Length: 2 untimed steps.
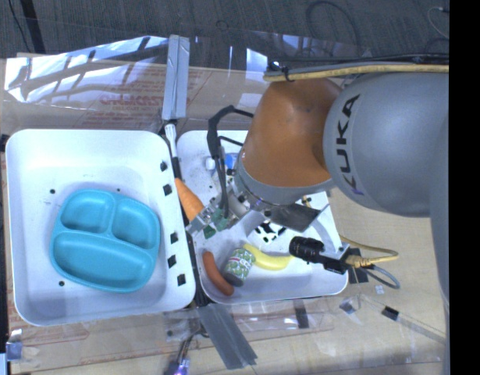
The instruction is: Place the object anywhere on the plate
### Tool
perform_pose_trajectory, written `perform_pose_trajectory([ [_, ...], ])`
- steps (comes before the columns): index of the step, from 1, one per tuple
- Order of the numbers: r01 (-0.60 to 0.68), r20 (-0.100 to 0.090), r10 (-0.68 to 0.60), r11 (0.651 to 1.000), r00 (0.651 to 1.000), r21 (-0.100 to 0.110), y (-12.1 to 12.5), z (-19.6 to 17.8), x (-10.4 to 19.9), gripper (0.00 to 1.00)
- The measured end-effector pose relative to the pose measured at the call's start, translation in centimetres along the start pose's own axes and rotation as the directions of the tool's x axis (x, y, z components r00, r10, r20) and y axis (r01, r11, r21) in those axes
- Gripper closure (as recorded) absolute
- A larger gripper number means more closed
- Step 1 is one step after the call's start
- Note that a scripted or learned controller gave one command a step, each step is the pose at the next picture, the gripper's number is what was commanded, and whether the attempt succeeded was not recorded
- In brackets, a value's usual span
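Orange carrot (190, 199) lay just left of the gripper (216, 219), touching nothing I could confirm; whether it was grasped I could not tell. Blue plate (107, 239) sat well left.

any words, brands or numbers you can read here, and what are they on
"KUKA": black letters on the grey arm, running sideways, only partly in view.
Faint reddish print on the clear sheeting behind the bins: too blurred to read.
The small green can has a patterned label: too small to read.
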<state>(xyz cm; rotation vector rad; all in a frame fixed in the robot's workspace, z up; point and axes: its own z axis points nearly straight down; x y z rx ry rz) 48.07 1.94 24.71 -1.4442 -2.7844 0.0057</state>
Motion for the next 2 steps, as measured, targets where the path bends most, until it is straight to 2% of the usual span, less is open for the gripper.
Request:
perform_pose_trajectory([
  [1, 0.142, 0.001, -0.142, 0.990, 0.990, 0.000, 5.57, 3.16, 1.84, 1.00],
  [2, 0.141, 0.002, -0.141, 0.990, 0.990, 0.000, 5.55, 3.14, 1.79, 0.00],
])
